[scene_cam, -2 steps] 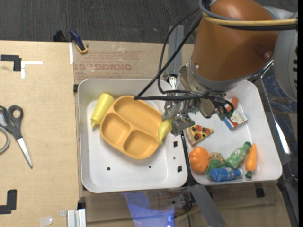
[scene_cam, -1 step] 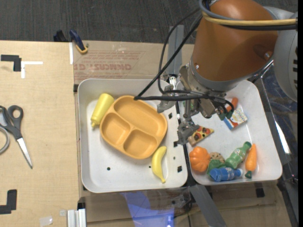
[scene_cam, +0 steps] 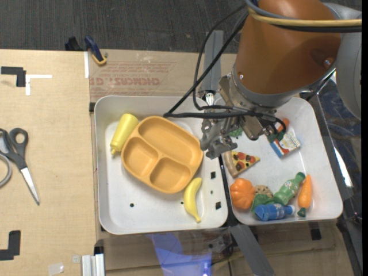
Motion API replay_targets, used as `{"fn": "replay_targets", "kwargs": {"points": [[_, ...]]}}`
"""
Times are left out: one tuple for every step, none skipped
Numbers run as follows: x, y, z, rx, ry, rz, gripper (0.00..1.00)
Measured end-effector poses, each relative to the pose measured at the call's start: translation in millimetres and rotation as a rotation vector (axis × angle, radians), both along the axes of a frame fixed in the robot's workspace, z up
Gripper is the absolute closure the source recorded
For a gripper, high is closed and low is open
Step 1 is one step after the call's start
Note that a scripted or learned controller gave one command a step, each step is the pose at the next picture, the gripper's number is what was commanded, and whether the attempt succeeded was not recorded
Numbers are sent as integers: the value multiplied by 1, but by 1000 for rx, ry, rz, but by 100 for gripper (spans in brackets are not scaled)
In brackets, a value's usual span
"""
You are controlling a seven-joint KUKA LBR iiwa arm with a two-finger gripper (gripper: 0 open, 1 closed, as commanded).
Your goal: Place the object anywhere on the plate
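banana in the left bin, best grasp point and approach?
Grip the banana across its thick middle, coming straight down from above. It lies flat on the left bin floor, running near-vertically in the camera view, so set the fingers left and right of it. Its upper end sits close to the plate rim; the lower tip tapers and would likely slip. Mid-body looks safest.

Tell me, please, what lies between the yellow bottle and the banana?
The orange plate lies between the bottle and banana, seen in the camera view.

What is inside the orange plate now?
All three compartments of the orange plate look bare. The gripper hangs by its right rim, covering only the bin edge.
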State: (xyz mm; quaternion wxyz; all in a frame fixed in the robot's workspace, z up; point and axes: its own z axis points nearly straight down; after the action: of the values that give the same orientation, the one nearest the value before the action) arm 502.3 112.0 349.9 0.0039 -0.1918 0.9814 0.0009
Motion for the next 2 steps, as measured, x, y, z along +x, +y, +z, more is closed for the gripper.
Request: {"fn": "replay_targets", "kwargs": {"points": [[8, 3, 34, -3, 2, 261, 100], [22, 24, 16, -3, 4, 552, 100]]}}
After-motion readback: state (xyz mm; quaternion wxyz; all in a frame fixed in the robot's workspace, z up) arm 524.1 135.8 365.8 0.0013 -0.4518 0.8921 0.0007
